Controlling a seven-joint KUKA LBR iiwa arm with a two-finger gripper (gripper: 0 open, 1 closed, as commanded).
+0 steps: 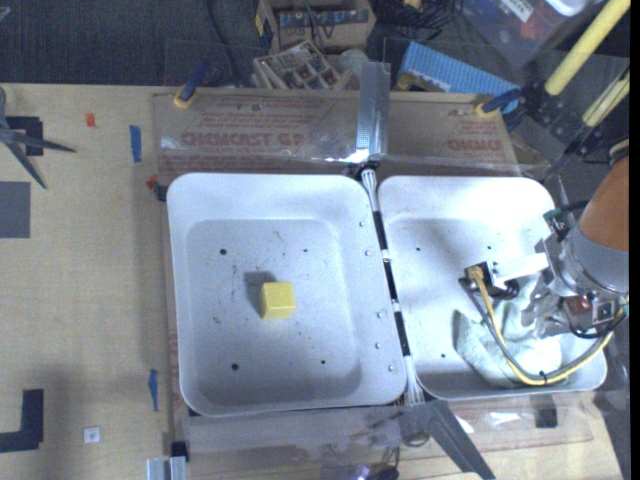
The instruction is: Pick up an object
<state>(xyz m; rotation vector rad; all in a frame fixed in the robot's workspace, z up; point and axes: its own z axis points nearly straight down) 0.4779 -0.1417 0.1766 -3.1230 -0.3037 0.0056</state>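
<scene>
Low in the right bin, toward its front right corner, the gripper hangs over a pale crumpled cloth, with yellow and black cables looping past it; how it is set I cannot tell. A block, small, yellow and roughly cubic, with a paler top face and a short shadow, sits alone near the middle of the left bin, well apart from the gripper.
</scene>
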